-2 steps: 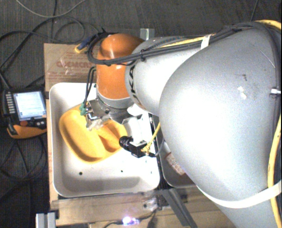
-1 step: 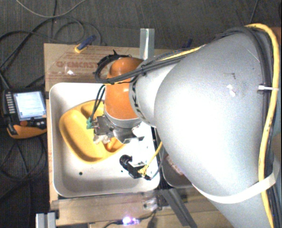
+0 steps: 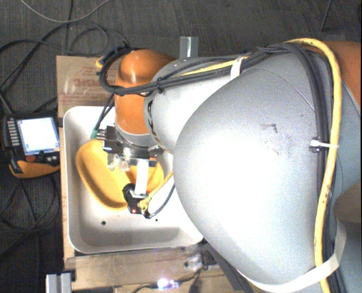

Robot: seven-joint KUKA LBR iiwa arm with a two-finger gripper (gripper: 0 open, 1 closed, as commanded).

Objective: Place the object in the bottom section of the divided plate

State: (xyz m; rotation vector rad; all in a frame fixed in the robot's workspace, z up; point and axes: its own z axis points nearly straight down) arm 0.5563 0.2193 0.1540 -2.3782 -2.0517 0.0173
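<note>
A yellow divided plate lies in the left white bin, mostly covered by the arm's wrist. My gripper hangs right over the plate's middle, pointing down at it. The wrist hides the gripper's tips and the plate's dividers. No loose object shows on the visible part of the plate or in the bin around it.
The big grey arm body fills the right of the view and covers the second bin. A handheld pendant with a lit screen lies on the floor left of the bench. Cables trail across the dark carpet at the top.
</note>
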